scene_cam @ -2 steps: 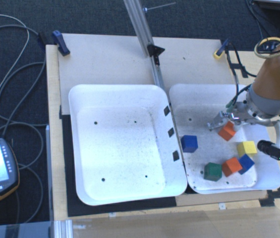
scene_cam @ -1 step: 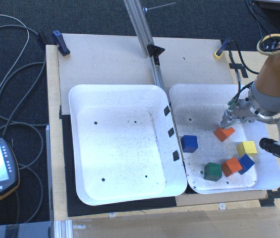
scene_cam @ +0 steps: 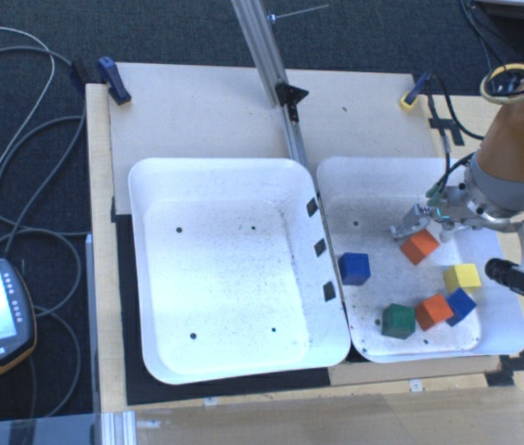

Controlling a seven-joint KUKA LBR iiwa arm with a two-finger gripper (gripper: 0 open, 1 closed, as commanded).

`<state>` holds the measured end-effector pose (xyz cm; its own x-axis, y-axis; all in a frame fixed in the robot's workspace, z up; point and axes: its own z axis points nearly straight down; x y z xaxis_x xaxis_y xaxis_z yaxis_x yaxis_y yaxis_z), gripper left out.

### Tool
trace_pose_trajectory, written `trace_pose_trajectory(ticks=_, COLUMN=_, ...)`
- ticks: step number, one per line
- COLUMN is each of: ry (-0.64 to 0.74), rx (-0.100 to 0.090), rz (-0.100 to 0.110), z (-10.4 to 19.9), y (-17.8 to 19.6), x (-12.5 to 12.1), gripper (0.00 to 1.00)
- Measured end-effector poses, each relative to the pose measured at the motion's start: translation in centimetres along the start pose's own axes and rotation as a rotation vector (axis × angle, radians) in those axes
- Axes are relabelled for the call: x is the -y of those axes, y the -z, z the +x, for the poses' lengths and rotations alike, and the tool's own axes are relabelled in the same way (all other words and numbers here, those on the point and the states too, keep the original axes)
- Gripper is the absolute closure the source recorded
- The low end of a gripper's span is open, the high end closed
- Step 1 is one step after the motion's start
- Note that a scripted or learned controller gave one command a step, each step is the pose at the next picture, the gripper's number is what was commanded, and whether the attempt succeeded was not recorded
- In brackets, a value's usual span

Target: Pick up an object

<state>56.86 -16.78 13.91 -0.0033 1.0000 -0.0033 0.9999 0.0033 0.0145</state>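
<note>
My gripper [scene_cam: 417, 224] hangs over the back half of the right bin [scene_cam: 373, 179], reaching in from the right. A tilted orange block [scene_cam: 419, 247] sits right under its tip, touching or nearly touching it; I cannot see whether the block is gripped. Other blocks lie in the same bin: a blue cube [scene_cam: 354, 268] near the left wall, a yellow cube [scene_cam: 463, 276], a second blue cube [scene_cam: 462, 304], a second orange cube [scene_cam: 434, 311] and a green cube [scene_cam: 398, 321] toward the front.
The left bin [scene_cam: 150, 184] stands beside the right one, with black clips on the shared wall [scene_cam: 321, 247]. A metal pole [scene_cam: 262, 44] rises from the back of the bench. A black arm part [scene_cam: 512, 274] overhangs the right bin's right side.
</note>
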Motion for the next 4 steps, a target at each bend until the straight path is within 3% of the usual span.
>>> trace_pose_trajectory(ticks=2, ry=0.000, rx=-0.001, rz=0.005, z=0.0, y=-1.2, x=0.7, gripper=0.00)
trace_pose_trajectory(ticks=3, ry=0.004, rx=-0.005, rz=0.012, z=5.2, y=-4.1, x=-3.4, gripper=0.00)
trace_pose_trajectory(ticks=4, ry=0.000, rx=-0.003, rz=0.011, z=4.8, y=-2.9, x=-3.3, gripper=1.00)
